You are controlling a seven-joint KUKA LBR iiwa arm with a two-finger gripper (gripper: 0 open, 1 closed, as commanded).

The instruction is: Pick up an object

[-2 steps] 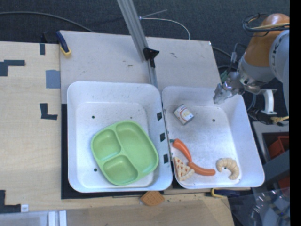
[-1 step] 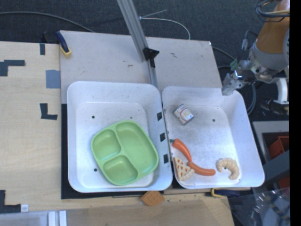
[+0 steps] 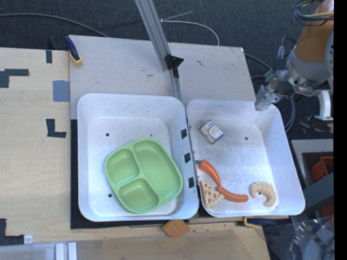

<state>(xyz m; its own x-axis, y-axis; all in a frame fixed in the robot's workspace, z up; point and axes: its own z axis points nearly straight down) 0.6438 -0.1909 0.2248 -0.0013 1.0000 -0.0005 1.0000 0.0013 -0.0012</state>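
Four items lie in the right bin [image 3: 282,145]; the gripper [image 3: 262,103], jaw state unclear, hovers above its corner. Approach step: descend onto the small box [image 3: 211,131].

Grey arm with orange band [image 3: 313,37] enters from far right, bent downward; two-finger gripper [image 3: 262,103] hangs low at its tip.
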